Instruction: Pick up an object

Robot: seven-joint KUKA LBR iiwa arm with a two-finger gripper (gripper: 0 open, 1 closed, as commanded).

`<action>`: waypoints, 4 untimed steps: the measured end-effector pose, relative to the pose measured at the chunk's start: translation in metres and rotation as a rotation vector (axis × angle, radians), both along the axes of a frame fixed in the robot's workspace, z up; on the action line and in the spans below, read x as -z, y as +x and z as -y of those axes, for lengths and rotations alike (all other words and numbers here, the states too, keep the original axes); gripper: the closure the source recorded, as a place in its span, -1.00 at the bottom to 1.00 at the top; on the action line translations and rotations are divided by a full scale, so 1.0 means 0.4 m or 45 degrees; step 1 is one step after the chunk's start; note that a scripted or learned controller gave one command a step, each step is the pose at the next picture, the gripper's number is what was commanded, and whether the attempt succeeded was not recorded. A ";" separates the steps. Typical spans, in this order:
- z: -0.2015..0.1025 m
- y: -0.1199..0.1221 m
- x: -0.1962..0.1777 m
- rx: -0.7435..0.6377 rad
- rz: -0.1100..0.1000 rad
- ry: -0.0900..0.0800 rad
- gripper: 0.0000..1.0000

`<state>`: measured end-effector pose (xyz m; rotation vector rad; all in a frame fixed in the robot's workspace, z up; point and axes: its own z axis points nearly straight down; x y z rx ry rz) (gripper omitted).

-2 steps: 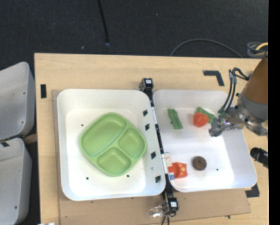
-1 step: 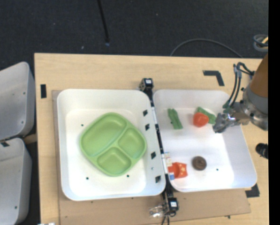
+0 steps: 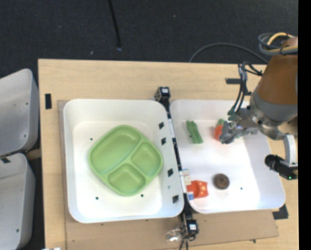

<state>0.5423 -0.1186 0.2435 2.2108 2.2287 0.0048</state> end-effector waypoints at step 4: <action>-0.472 0.129 -0.019 0.003 -0.003 0.000 1.00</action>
